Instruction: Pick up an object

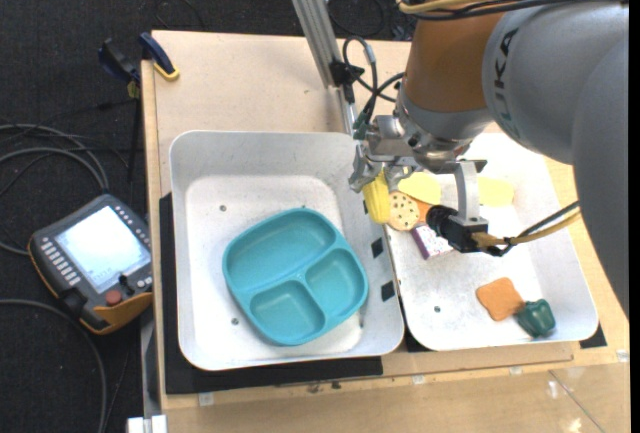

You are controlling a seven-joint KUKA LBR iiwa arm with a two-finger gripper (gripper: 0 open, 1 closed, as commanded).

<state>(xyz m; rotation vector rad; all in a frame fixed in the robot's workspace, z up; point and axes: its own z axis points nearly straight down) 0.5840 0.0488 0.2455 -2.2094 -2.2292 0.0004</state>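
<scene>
Two white bins are sitting side by side on the desk [250, 71], and the arm [530, 61] is reaching in from the right of the frame, its wrist hanging over the seam between them. The left bin [200, 161] is carrying a blue divided plate [293, 274], lying flat near the middle. The right bin [560, 291] is holding the small things that the task could mean: a yellow banana-like piece [377, 202] and a round dotted cracker [404, 211] touching it, a pale yellow slab [420, 187], a purple item [430, 242], and, well apart toward the lower right, an orange piece [499, 298] with a green pepper [537, 318] just beside it.

The claw [375, 171] is hovering at the upper left corner of the right bin, just above the yellow piece and the cracker. That cluster is probably the target, since the wrist is pointing straight down at it; the things are crowding against the bin's wall, which is likely making a clean grip harder. The wrist and its cables are blocking the view of the tips, so I cannot tell whether the claw is released or clenched, and nothing is plainly showing between them. A black clamp [455, 226] on the wrist is hanging over the purple item. At the left edge of the frame a handheld controller [95, 261] is lying on the floor.
</scene>
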